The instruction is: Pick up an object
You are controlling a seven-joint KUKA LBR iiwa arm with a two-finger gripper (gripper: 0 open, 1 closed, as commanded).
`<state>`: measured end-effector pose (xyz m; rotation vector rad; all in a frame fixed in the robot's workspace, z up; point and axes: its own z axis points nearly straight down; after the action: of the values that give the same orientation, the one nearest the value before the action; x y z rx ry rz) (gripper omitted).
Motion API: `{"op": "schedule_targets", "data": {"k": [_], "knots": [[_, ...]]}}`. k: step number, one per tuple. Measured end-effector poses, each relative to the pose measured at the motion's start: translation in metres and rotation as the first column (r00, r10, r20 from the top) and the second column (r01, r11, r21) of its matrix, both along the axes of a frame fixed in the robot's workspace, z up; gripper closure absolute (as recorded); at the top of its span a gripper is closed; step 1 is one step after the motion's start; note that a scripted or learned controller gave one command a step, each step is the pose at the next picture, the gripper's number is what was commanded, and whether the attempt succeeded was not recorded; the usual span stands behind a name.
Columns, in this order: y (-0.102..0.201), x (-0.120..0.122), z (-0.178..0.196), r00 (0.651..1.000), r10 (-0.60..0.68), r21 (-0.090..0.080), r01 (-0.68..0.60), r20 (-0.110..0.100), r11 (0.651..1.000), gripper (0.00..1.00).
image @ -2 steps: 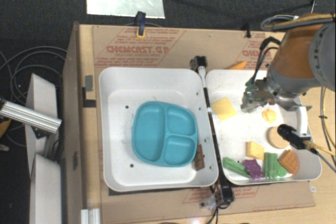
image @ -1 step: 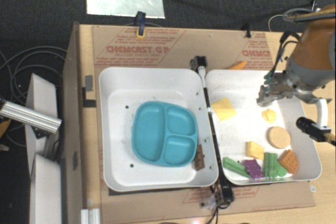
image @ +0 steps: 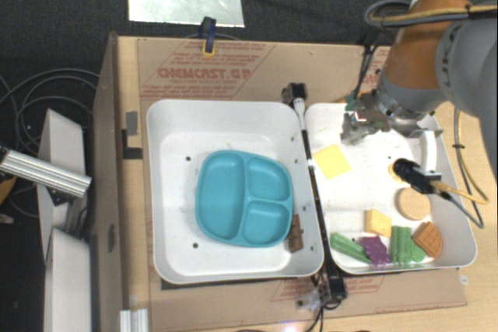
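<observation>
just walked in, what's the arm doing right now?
The arm's gripper is at the far left corner of the right bin, just beyond a yellow square. No object looks picked up yet. The tan disc and the green pieces lie along the bin's near side. The left bin holds a blue divided plate, away from the arm.

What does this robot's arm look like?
The arm is thick, rounded and grey, with a broad orange band above the wrist. A grey cable loops beside it. The tool at its end is small and metallic.
</observation>
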<state>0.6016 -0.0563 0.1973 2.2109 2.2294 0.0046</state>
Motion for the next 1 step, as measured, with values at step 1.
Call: {"op": "schedule_targets", "data": {"k": [1], "knots": [[-0.0306,-0.0251,0.0051,1.000,-0.009,-0.001,0.009,-0.003,1.000,1.00]]}}
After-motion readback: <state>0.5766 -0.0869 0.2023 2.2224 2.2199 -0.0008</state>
